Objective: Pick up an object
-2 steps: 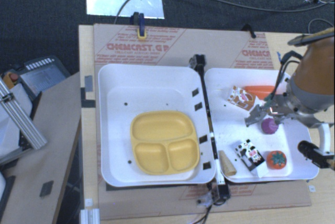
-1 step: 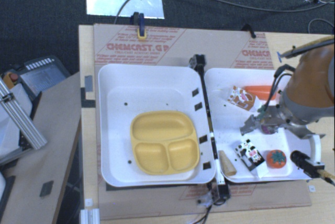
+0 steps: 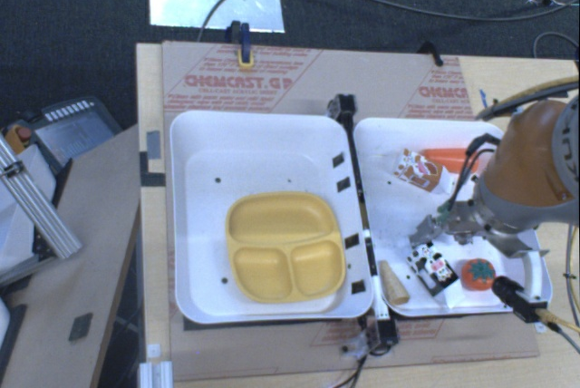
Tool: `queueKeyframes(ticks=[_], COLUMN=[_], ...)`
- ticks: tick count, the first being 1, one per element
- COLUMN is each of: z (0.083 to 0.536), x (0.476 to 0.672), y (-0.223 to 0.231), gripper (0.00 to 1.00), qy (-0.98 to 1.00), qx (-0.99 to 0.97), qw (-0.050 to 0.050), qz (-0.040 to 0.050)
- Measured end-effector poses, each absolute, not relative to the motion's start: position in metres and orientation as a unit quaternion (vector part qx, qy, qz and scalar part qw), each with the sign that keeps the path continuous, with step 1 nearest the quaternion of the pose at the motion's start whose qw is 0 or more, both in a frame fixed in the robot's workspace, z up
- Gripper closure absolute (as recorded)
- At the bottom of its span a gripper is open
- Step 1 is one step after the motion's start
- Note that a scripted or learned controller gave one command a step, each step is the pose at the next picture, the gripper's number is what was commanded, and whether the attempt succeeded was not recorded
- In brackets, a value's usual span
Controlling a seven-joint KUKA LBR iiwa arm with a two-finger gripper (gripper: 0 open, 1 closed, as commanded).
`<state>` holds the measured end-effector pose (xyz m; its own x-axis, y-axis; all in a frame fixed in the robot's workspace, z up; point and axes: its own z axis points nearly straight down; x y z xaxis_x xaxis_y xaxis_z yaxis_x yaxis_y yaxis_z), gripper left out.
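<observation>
Right now the claw [image 3: 424, 232] hangs low in the right bin [image 3: 385, 150], just above the black-and-white toy [image 3: 431, 267] near the bin's front edge, so it should drop straight down and squeeze the toy's middle; how the claw stands I cannot tell.

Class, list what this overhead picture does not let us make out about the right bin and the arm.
- End effector: open or shut is unclear, too small and blurred in the camera view.
- Orange object in the right bin: partly hidden behind the arm.
- Arm: cut off by the right edge.
- Black-and-white toy: too small to identify.
</observation>
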<state>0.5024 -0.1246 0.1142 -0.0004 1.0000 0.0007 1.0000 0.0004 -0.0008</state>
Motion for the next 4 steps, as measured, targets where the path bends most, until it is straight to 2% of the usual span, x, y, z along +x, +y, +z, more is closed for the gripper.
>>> queueKeyframes(ticks=[1, 2, 3, 4], z=[0.126, 0.189, 0.215, 0.226], x=[0.503, 0.507, 0.509, 0.517], y=[-0.125, -0.121, -0.121, -0.074], gripper=[1.00, 1.00, 1.00, 1.00], qy=[-0.707, -0.709, -0.709, -0.710], qx=[-0.707, -0.705, -0.706, -0.704], qw=[-0.001, -0.003, -0.002, -0.001], qz=[-0.0007, -0.0020, -0.0012, -0.0014])
